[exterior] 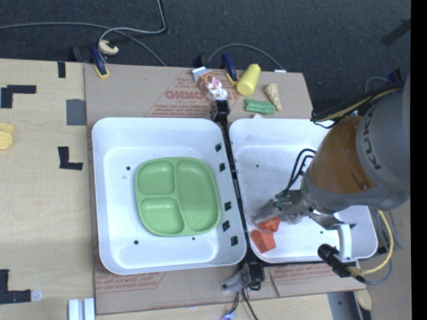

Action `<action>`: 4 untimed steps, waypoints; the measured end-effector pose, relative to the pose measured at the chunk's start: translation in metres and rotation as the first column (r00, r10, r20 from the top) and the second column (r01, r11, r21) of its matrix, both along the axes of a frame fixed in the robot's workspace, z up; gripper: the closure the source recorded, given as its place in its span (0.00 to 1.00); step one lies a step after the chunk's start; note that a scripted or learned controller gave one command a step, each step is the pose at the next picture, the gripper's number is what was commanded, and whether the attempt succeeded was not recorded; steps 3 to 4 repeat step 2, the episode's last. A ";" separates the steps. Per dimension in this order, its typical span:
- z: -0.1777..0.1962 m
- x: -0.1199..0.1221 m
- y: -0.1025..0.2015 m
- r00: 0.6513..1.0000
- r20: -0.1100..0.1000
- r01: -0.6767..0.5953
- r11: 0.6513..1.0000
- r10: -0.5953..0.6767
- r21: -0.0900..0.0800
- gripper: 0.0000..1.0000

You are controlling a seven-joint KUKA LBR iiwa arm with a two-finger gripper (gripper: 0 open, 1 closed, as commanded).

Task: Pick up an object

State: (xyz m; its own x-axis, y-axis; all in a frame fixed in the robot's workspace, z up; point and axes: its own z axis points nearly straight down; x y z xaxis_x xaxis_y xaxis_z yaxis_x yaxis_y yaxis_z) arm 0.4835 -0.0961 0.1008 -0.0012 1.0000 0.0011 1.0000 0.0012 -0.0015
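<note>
Cardboard (180, 99) under the two white bins (107, 179) reads "CHEMC…" in red, rest is cut off. One green divided plate (177, 196) sits in the left bin. Two orange pieces (265, 234) lie in the right one, right beside the gripper (277, 209); can't tell its opening.

A flat brown cardboard sheet with red printed lettering (180, 99) covers the pale wooden bench (40, 179), and two shallow white plastic bins sit on it side by side, the left bin (107, 179) touching the right bin (267, 135) along a row of black clips. Along the cardboard's far edge lie a yellow plastic bottle-shaped toy (249, 79), a green oblong piece (260, 107), a tan stubby piece (273, 96) and a small printed packet (211, 84), close together. Black tape marks (67, 159) dot the bench.
</note>
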 end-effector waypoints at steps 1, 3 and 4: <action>-0.015 0.000 0.000 1.000 0.000 0.001 1.000 -0.001 0.000 0.00; -0.005 0.001 -0.001 1.000 0.002 0.002 1.000 -0.002 -0.002 1.00; -0.005 0.001 -0.001 1.000 0.002 0.002 1.000 -0.002 -0.002 1.00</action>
